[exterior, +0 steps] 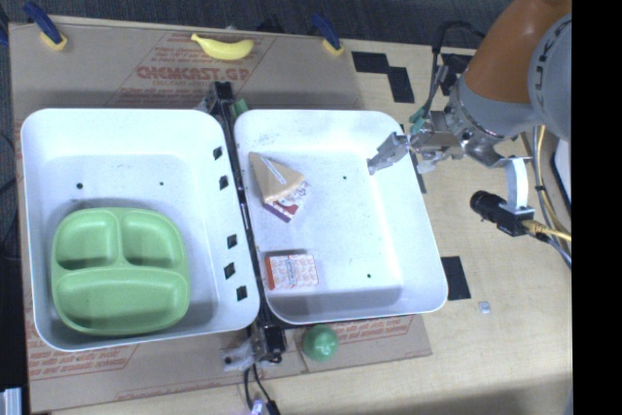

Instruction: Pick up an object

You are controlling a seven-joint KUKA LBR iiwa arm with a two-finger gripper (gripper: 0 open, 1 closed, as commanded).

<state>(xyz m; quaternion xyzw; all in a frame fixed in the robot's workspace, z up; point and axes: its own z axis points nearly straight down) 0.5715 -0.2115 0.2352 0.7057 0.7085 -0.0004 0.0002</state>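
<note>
Right bin (413, 238): two items, one wedge-shaped packet (279, 185) and one small orange box (291, 271). Left bin (39, 146): one green tray (120, 270). Gripper (389, 154) at right bin's rim; finger state cannot be told.

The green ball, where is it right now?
The green ball sits outside the bins on the cardboard, just below the near edge of the right bin, close to the clamp between the two bins.
</note>
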